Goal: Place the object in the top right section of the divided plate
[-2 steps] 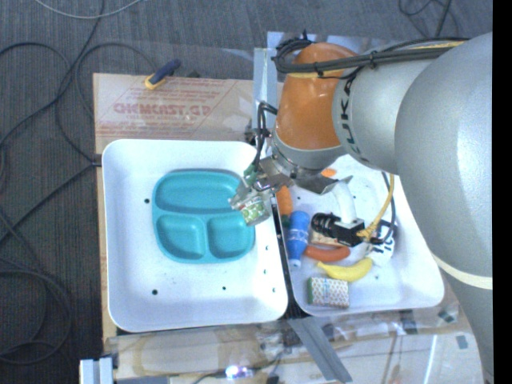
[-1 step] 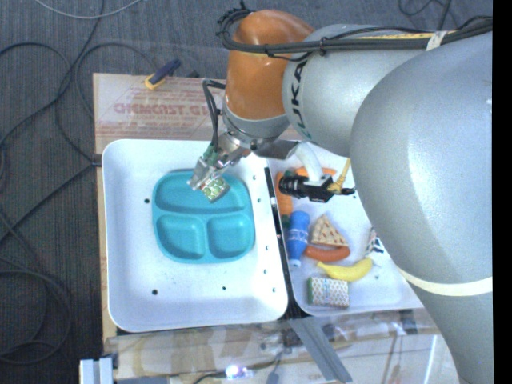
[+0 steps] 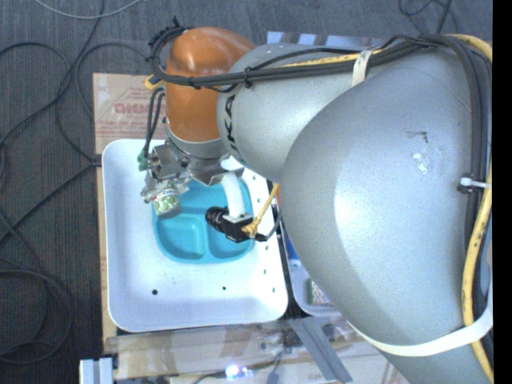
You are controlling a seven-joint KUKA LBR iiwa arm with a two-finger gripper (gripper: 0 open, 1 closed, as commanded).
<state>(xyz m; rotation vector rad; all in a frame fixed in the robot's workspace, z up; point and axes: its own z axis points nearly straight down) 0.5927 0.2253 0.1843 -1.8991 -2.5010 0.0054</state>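
Observation:
A blue divided plate point(image 3: 182, 238) lies in the left white bin point(image 3: 128, 278), partly covered by the arm's wrist. My gripper point(image 3: 165, 201) hangs over the plate's upper left edge, pointing down. A small round green-and-white object point(image 3: 167, 206) sits between its metal fingertips, just above the plate's rim. The plate's far sections are hidden under the wrist, and I can make out two lower sections with a ridge between them.
The big grey arm covers the right half of the view and most of the right bin point(image 3: 298, 288), where a sliver of printed packaging point(image 3: 317, 293) shows. A cardboard sheet point(image 3: 120, 110) lies behind the left bin. Cables trail on the dark carpet at left.

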